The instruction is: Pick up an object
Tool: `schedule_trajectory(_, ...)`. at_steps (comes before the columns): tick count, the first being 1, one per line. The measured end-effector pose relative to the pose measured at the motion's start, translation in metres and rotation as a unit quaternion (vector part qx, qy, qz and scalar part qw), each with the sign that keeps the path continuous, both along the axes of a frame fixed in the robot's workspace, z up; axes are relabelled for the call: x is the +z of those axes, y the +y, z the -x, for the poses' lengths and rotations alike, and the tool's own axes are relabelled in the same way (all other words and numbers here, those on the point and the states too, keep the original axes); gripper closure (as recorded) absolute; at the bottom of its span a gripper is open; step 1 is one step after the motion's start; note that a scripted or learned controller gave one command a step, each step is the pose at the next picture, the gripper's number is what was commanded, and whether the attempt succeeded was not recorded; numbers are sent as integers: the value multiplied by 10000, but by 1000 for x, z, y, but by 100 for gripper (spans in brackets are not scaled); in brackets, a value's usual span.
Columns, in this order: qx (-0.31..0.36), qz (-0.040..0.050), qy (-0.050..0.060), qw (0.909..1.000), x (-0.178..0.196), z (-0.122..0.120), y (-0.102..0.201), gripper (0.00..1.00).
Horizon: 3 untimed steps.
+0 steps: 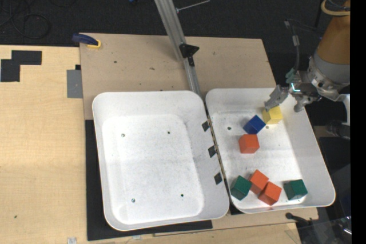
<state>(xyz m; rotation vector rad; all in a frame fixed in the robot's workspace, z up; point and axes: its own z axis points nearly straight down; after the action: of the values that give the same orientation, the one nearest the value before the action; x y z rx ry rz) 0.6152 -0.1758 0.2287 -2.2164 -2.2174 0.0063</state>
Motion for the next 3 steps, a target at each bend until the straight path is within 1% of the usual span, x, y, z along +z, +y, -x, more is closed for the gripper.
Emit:
schedule_trajectory(1, 11, 7, -22, 10000, 3, -1, 0, 0)
schedule_trajectory(2, 1, 1, 6, 10000, -59, -5, -4, 0)
schedule_trajectory(3, -7, -19, -53, 10000, -108, 0, -8, 0)
